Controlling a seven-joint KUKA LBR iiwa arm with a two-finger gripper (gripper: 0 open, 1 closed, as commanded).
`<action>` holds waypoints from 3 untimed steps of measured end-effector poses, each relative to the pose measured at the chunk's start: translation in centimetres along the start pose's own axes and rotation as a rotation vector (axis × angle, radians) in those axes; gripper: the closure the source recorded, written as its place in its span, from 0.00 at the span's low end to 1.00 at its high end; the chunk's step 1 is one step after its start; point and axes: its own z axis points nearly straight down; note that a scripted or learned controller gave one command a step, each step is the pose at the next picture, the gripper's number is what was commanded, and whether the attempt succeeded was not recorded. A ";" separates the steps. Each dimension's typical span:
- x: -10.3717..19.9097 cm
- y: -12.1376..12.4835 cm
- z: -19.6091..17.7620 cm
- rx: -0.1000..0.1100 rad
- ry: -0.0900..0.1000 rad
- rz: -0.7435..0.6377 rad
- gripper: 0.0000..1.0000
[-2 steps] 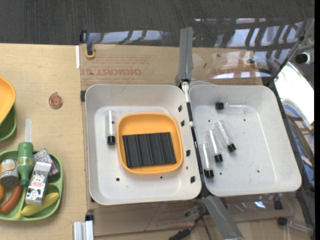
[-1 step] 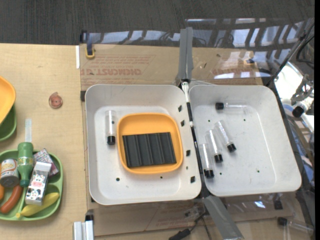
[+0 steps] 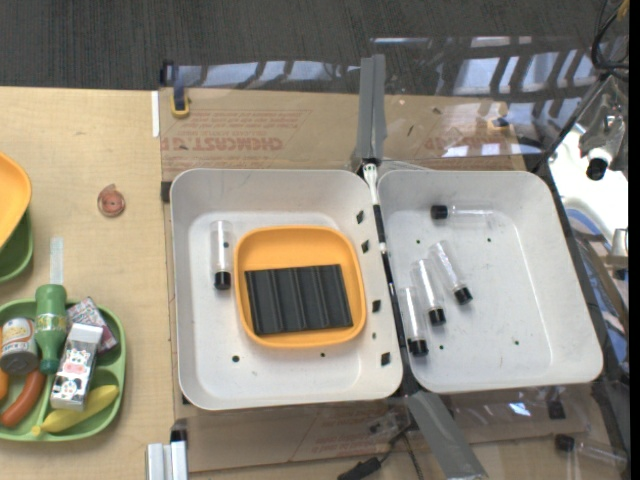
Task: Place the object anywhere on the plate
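An orange plate (image 3: 297, 250) sits in the left white bin (image 3: 200, 368), and a black ribbed slab (image 3: 303, 299) lies on its middle. One clear tube with a black cap (image 3: 220, 254) lies in the left bin just left of the plate. In the right bin (image 3: 540, 358) lie several more clear capped tubes: one near the back (image 3: 460, 211), one in the middle (image 3: 449, 273), one beside it (image 3: 429, 294) and one along the left wall (image 3: 412, 321).
A metal divider post (image 3: 371, 108) stands behind the seam between the bins. On the bench at far left stand a green tray of toy food (image 3: 60, 368), an orange and green dish (image 3: 10, 218) and a small pink disc (image 3: 111, 201). White robot hardware (image 3: 590, 168) stands at right.
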 end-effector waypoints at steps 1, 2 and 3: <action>-1.0 -1.9 -6.4 0.000 -0.001 -0.247 1.00; 2.7 5.0 -6.4 -0.005 0.000 -0.466 1.00; -0.4 -0.6 -6.2 -0.004 -0.003 -0.810 1.00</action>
